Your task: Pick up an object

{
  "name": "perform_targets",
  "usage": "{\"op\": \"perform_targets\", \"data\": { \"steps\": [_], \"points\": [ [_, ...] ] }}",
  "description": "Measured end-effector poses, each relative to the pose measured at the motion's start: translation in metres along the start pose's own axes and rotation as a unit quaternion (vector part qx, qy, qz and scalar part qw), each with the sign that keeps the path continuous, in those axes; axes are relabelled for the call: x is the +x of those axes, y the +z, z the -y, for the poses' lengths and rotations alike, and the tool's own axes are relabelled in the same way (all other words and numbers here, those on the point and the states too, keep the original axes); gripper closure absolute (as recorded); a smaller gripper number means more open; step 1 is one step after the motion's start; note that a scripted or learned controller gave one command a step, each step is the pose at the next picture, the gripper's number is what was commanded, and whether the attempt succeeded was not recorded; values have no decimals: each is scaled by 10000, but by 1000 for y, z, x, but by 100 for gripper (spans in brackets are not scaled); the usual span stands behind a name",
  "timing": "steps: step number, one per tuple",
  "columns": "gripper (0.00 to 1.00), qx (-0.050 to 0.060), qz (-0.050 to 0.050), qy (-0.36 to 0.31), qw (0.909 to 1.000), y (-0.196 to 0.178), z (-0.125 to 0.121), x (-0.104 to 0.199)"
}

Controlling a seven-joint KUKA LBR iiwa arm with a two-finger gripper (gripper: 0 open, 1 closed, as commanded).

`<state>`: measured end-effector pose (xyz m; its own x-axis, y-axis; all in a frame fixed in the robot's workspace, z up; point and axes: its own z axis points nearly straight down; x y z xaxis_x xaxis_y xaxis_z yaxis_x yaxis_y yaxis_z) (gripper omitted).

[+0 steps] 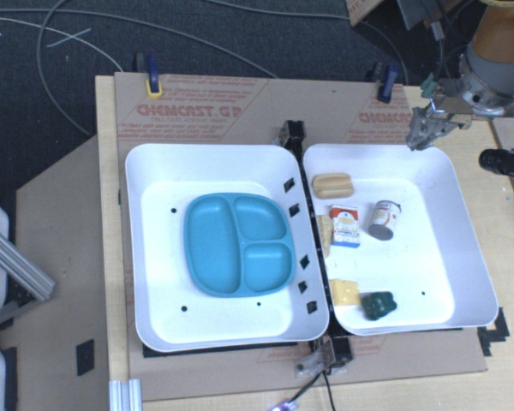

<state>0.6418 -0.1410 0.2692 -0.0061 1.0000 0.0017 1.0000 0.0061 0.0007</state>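
In the right bin [463,255] lie a tan bread-like block [332,184], a small red, white and blue carton [345,226], a small can [383,219] on its side, a yellow block [343,292] and a dark green lump [378,305]. My gripper [422,135] hangs over the far rim of the right bin, up and to the right of the can, with nothing visible between its fingers.
The left bin [146,229] holds a blue three-compartment plate [240,243]. A black divider with clips [301,229] runs between the bins. Two clamps [154,80] [387,82] hold the cardboard-covered bench. Cables lie on the dark floor behind.
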Motion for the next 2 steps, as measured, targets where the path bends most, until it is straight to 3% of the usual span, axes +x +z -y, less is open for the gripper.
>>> {"op": "perform_targets", "data": {
  "steps": [2],
  "points": [
    [100,15,-3,3,10000,19,4,109]
  ]
}}
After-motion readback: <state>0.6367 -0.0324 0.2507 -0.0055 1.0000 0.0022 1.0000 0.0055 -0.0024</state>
